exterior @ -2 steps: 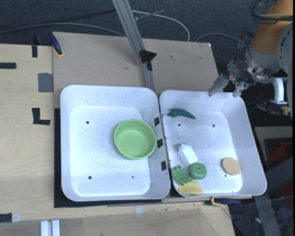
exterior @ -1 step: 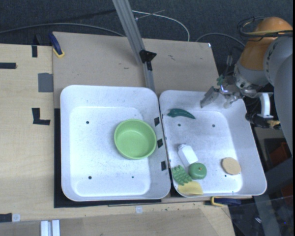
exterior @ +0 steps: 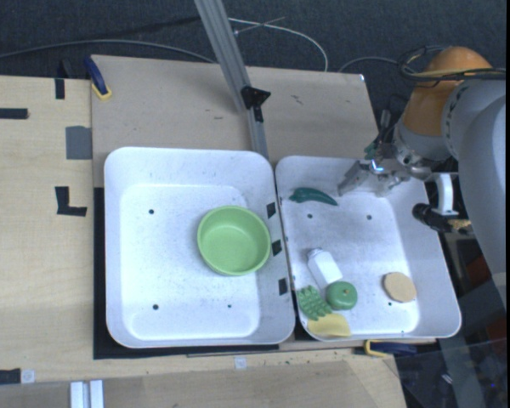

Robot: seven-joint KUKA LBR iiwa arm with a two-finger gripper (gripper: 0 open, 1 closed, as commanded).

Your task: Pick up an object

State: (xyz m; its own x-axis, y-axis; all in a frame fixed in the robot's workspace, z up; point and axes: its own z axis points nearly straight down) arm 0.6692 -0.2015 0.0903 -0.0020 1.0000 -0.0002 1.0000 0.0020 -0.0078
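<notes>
Light green bowl in a black-speckled white bin; dark green leaf, white bottle, tan disc, orange-banded grey arm.

Arm body: smooth, rounded light-grey casing, matt finish, no visible markings. Orange band: glossy orange domed section above the wrist, with a thin dark cable looped over its top. Wrist: short metallic silver section with small teal-green details. Gripper: silver-grey metal, narrow, tapering toward its end; finer detail too small to tell. A white bracket with a black fitting sits beside the grey casing.
</notes>
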